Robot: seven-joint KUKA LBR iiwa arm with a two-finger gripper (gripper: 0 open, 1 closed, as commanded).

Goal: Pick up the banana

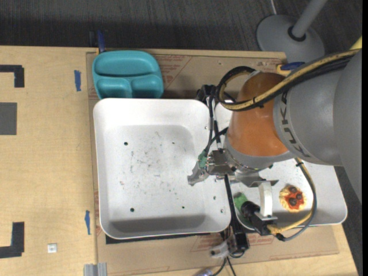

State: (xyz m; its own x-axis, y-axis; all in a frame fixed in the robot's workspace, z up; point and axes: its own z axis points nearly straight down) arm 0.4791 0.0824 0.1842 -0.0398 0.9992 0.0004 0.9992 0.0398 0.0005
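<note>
My gripper hangs low over the seam between the two bins, below the orange-banded wrist. The bulky grey arm covers most of the right bin and whatever lies under it. A small yellow-orange item with dark red spots lies in the right bin's near corner, apart from the gripper; I cannot tell whether it is the banana. A small green item shows just under the wrist near the bin's front left.
The left bin is white with faint scuff marks on its floor. A teal divided tray stands on the bench behind it. The wooden bench stretches to the left, marked with blue tape and black marks.
</note>
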